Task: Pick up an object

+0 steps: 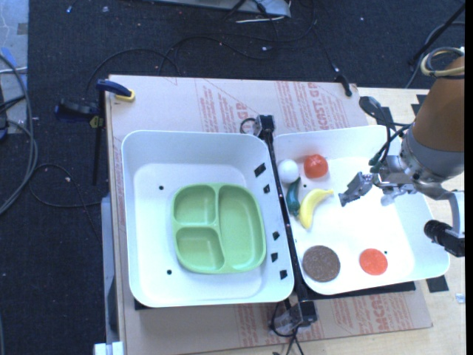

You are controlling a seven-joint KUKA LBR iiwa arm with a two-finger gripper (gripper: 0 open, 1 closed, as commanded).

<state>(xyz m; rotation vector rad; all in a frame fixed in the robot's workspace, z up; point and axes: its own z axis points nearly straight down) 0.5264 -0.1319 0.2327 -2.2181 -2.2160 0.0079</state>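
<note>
A dark speckled floor strewn with black cables surrounds a table (pixel 192 102) topped with pale printed cardboard. Two shallow white plastic bins sit on it side by side. The left bin (pixel 140 198) holds a pale green plastic tray with three compartments (pixel 219 228). The right bin (pixel 414 250) holds a small white ball (pixel 287 171), a red round tomato-like fruit (pixel 315 166), a curved yellow toy banana (pixel 312 204) with a teal object (pixel 293 196) just beside it, a brown speckled flat disc (pixel 321 263) and a flat orange-red disc (pixel 373 261).

The grey robot arm with an orange band (pixel 441 128) reaches in from the right, its dark hand (pixel 356 188) hovering over the right bin, near the banana's upper end and apart from it. The hand looks empty; whether its fingers are apart or together cannot be told from this angle.

The task appears to be at the approach step, with nothing lifted yet. The banana seems the likeliest target: smooth, curved, lying flat on the bin floor. The next move would probably call for lowering the hand over the banana's narrow middle and closing across its width, avoiding the teal object touching its left side.
</note>
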